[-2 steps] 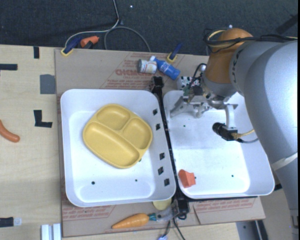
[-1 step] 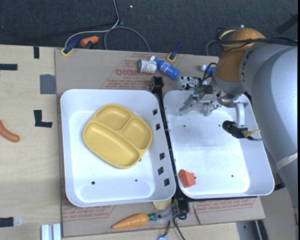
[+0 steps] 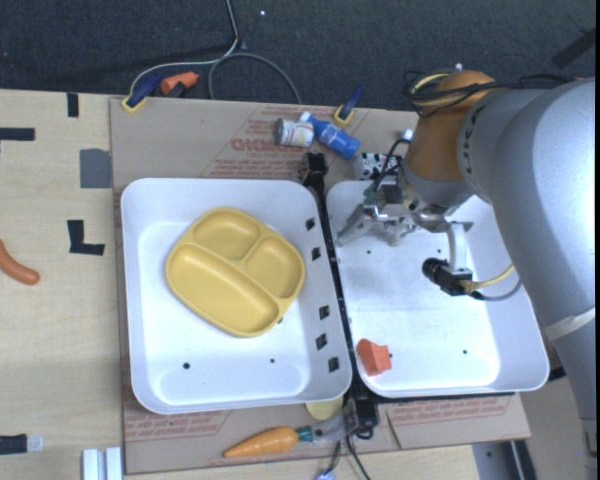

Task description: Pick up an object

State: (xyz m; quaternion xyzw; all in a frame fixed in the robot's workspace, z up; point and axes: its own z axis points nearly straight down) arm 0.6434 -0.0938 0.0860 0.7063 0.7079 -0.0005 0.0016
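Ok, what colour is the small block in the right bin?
Orange-red; the small block lies near the right bin's front-left corner, clearest in the camera view.

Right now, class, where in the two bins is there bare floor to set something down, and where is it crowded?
Left bin: the yellow plate fills the middle; a bare strip runs along the near wall. Right bin: bare floor between the orange block and the arm. Its far end is crowded by the hand.

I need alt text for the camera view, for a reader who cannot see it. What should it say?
A grey robot arm reaches from the right, its gripper low over the back of the right white bin, which holds a small orange block near its front left corner. The left bin holds a yellow divided plate.
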